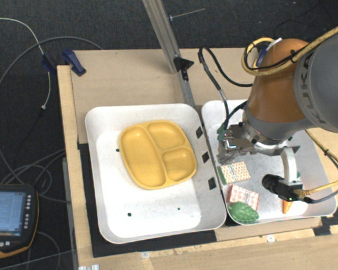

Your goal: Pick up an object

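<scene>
Gripper (231,147) low in right bin (314,168), above patterned card (235,171); cannot tell finger state. Yellow tray (157,154) in left bin (109,181).

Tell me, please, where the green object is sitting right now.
The green object lies at the near edge of the right bin, by its left corner, just below the red-and-white box and left of the orange piece.

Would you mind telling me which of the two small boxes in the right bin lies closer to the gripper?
The pale patterned box, lying just below the gripper. The red-and-white box sits further down, beside the green object.
</scene>
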Controlling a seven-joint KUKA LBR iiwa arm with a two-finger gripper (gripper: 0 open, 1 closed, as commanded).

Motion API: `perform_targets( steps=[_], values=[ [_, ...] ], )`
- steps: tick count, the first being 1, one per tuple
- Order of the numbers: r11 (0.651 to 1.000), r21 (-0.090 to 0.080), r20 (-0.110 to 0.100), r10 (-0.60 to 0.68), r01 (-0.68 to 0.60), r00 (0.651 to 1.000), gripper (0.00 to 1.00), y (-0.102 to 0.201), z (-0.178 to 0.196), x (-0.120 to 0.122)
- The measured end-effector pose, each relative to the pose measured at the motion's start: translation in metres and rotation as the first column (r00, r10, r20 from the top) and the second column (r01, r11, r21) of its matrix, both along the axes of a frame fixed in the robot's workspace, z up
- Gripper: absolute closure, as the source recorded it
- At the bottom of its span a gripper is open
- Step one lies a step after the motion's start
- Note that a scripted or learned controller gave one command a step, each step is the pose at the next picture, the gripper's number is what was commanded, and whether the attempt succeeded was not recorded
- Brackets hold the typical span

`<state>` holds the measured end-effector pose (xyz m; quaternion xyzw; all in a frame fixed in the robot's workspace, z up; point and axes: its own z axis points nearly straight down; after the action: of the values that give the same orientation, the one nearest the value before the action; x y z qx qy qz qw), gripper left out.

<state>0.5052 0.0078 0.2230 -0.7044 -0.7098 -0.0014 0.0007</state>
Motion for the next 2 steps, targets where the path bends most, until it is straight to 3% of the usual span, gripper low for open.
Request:
perform_targets(
  steps=[1,2],
  values=[
    [1.000,0.000,-0.003,-0.002,0.002,1.000,1.00,0.047,-0.003,-0.006],
    [1.000,0.000,0.001,-0.001,0.001,1.000,1.00,0.090,0.020,-0.011]
  ],
)
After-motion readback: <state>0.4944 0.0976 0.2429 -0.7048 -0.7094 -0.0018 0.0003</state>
